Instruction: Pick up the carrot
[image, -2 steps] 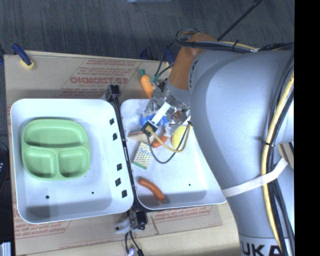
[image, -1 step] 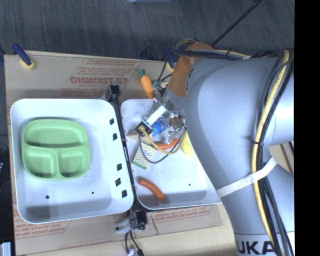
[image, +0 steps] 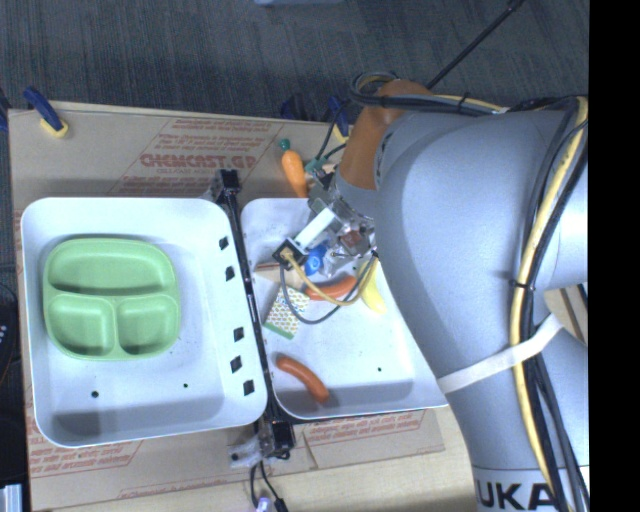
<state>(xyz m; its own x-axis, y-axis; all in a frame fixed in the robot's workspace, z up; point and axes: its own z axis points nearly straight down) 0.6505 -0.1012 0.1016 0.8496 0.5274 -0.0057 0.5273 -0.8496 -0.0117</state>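
Note:
The carrot, orange with a small green top, lies on the cardboard just beyond the back rim of the right bin. My gripper hangs low inside the right bin, a little in front of the carrot and apart from it. Cables and the wrist body hide its tip. Right under the gripper lies an orange-red oblong piece, with a yellow piece beside it.
A reddish sausage lies near the right bin's front left corner, and a small checkered piece sits by its left wall. The left bin holds a green divided tray. The big grey arm covers the bench's right side.

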